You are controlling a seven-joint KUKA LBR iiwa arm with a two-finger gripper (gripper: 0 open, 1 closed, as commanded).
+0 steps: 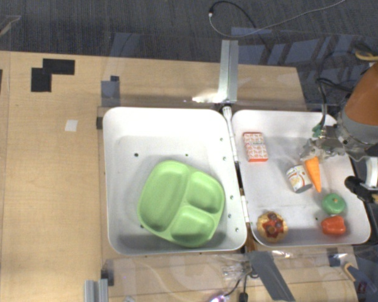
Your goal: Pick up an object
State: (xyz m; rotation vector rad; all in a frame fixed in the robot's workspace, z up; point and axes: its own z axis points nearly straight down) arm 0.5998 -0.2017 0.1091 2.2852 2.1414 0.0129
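Bench top is light wood and takes up most of the left side of the frame. Some black tape-looking blocks sit near the upper left, plus a tiny pale square a bit below them. A black cable loops across the dark floor along the top. A metal post stands upper middle.

Wooden bench, dark carpet floor, black cable

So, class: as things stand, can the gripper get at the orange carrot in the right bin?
Probably yes. The gripper hangs just above the carrot, nothing lies over it, though a small can sits close on the carrot's left.
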